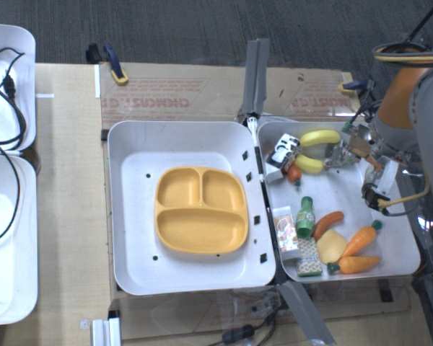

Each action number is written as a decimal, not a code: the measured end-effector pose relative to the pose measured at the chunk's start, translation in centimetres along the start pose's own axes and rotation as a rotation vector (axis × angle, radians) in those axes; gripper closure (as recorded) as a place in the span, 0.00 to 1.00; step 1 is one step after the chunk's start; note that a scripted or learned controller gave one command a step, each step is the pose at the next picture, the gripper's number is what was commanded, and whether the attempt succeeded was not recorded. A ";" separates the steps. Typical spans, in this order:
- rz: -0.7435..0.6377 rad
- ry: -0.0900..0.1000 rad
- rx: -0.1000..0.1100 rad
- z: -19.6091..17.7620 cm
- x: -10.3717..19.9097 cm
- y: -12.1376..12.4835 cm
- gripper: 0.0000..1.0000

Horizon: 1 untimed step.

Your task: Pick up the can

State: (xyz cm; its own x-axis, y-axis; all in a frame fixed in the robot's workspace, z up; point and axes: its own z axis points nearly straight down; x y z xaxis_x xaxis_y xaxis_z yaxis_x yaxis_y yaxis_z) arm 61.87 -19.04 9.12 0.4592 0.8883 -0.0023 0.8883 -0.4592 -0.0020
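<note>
Down at the near edge of the right bin (pixel 411 262) sit two carrots (pixel 357 254) beside a yellow wedge (pixel 331 246) and a snack packet (pixel 309 256). Where's the can? The likeliest candidate is the small green can (pixel 305 218), lying mid-bin just beside a sausage (pixel 327 223), its long axis running near edge to far edge, cap toward the far side. The gripper (pixel 344 147) hovers at the far right corner by the bananas (pixel 316 148), and whether it's open I cannot tell. Nothing is lifted, so the whole pick remains. The left bin (pixel 130 193) holds an orange plate (pixel 201 210).
</note>
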 end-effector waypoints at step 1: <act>-0.003 -0.003 0.001 -0.9 0.0 0.0 1.00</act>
State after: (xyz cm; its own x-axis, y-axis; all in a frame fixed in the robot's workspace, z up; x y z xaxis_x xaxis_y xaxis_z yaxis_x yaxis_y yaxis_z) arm 61.88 -19.03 10.02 0.4562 0.8899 -0.0048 0.8899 -0.4562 -0.0028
